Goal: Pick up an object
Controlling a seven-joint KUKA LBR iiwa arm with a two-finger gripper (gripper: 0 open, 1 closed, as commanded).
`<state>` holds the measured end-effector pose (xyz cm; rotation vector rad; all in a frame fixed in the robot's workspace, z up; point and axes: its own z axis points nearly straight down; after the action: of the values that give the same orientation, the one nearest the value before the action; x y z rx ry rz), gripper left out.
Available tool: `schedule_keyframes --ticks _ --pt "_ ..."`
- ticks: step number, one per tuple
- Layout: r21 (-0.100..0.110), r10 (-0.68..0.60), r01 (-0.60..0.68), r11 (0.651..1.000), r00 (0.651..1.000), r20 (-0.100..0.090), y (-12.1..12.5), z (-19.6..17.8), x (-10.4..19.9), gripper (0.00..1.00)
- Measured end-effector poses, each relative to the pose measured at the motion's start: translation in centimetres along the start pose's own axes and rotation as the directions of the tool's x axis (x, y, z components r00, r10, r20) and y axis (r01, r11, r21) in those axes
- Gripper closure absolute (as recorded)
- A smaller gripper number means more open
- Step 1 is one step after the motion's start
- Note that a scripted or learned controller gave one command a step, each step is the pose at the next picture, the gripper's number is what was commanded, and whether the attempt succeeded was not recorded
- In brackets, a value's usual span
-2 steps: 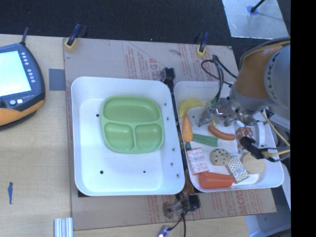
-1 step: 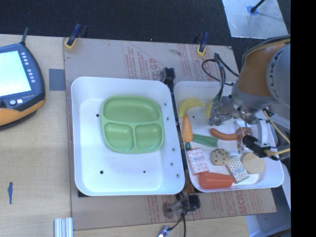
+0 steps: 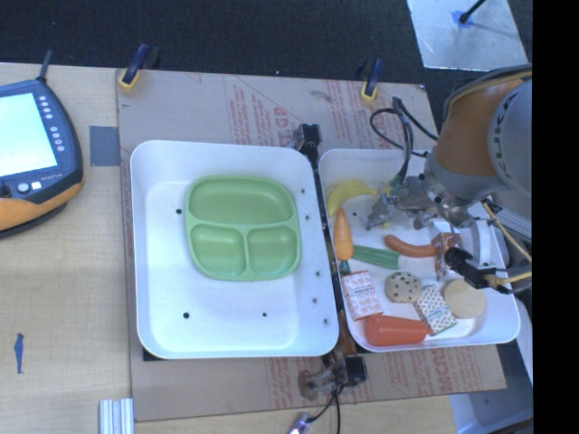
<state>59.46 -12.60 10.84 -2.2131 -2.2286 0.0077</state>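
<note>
Gripper (image 3: 398, 208) low beside hot dog (image 3: 412, 245), grip state unreadable.
Positioned over cluttered right bin (image 3: 507, 333), likely lining up a pick.

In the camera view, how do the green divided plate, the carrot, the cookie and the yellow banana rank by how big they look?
Largest to smallest:
1. green divided plate, by far
2. yellow banana and carrot: too alike to separate, and the banana may be partly hidden
3. cookie

Left bin (image 3: 154, 242): open floor at six o'clock of the green plate (image 3: 243, 226). Right bin (image 3: 507, 328) is jammed: banana (image 3: 348, 193) at eleven, carrot (image 3: 343, 234) at nine, sausage (image 3: 412, 245) mid-bin, cookie (image 3: 403, 287) and packets (image 3: 361, 294) toward six, arm (image 3: 479, 138) overhanging two o'clock.
</note>
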Motion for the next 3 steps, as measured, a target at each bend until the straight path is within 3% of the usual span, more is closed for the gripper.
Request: schedule_keyframes --ticks 1,2,3 --pt "0.000 0.001 -0.001 1.000 1.000 -0.002 -3.6 -3.1 -0.1 0.00" --pt "-0.001 0.004 -0.004 1.000 1.000 -0.003 4.9 1.7 -0.2 0.00" --pt "0.005 0.004 -0.004 1.000 1.000 0.002 6.0 0.9 2.2 0.00"
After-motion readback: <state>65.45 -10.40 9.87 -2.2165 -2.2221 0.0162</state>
